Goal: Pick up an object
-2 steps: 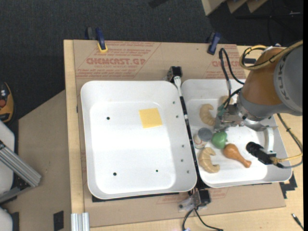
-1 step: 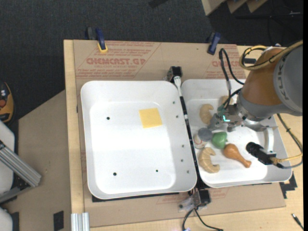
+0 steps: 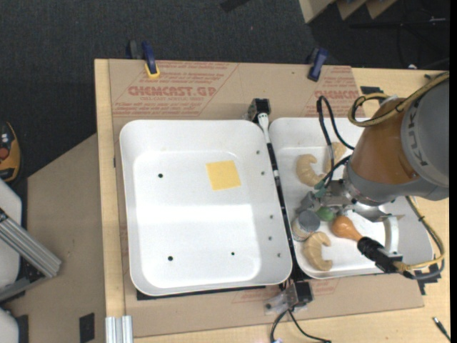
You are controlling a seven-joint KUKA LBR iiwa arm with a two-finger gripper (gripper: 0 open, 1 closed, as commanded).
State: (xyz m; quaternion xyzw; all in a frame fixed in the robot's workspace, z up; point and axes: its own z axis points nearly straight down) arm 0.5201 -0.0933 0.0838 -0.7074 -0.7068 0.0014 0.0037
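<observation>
My gripper [image 3: 320, 204] is low in the right bin [image 3: 421, 245], under the grey and orange wrist, near that bin's left wall. Around it lie several small things. A tan croissant-shaped piece [image 3: 308, 168] sits just beyond it, and a second one [image 3: 318, 251] lies at the bin's near edge. An orange bulb-shaped thing [image 3: 344, 227] rests beside the gripper on its right. A small green thing [image 3: 325, 211] and a grey round thing [image 3: 308, 221] are right at the gripper's tip; whether either is held is hidden. A pale piece [image 3: 337, 151] is partly covered by the arm.
The left bin [image 3: 143, 156] holds a flat yellow square [image 3: 223, 175] near its middle. A black divider strip [image 3: 275, 181] runs between the bins. Blue clamps [image 3: 149, 56] [image 3: 317, 63] hold the brown board at the back.
</observation>
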